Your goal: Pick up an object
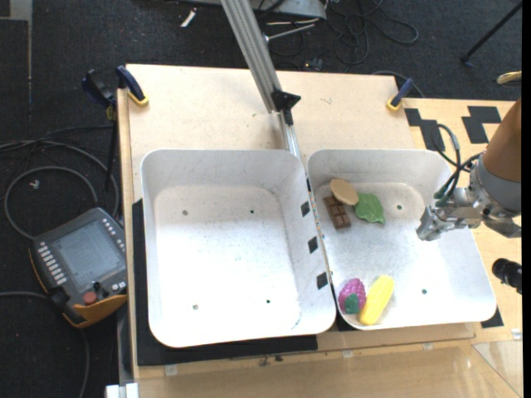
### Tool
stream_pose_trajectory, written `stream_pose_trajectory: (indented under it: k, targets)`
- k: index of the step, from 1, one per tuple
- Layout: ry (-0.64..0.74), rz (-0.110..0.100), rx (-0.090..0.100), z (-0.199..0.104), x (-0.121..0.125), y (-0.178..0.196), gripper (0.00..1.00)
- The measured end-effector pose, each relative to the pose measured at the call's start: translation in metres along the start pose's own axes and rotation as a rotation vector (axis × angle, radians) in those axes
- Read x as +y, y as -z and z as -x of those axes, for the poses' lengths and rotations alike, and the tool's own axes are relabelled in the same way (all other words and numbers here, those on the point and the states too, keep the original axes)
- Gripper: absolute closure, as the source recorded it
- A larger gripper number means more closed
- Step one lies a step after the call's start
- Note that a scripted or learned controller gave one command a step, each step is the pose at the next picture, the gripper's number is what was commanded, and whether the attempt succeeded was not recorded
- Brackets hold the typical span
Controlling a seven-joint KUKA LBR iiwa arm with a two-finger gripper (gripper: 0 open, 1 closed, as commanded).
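Note:
The right bin (448,259) holds several small objects. A tan round cookie (343,192), a brown chocolate bar (337,213) and a green leaf (370,208) lie close together at its back left. A pink-purple berry bunch (352,293) and a yellow corn-like piece (376,298) rest side by side at its front left corner. My gripper (429,227) hangs over the right side of this bin, well right of the leaf, with nothing visible in it.
The left bin (166,222) stands beside the right one, sharing a raised divider (314,230). A slanted metal pole (253,44) crosses the back of the bench. A teach pendant (79,264) lies on the floor at left. Yellow clamps (135,96) hold the board's corners.

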State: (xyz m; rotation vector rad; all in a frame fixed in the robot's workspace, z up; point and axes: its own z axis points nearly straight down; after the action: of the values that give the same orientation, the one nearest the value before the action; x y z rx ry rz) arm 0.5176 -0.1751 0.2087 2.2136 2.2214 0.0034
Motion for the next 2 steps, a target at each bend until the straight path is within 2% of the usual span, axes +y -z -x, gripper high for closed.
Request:
stream_pose_trajectory:
  k: [1,2]
  targets:
    - [0.000,0.000,0.000,0.000,0.002,0.042,1.00]
    - [0.006,-0.005,0.004,-0.059,0.012,0.040,1.00]
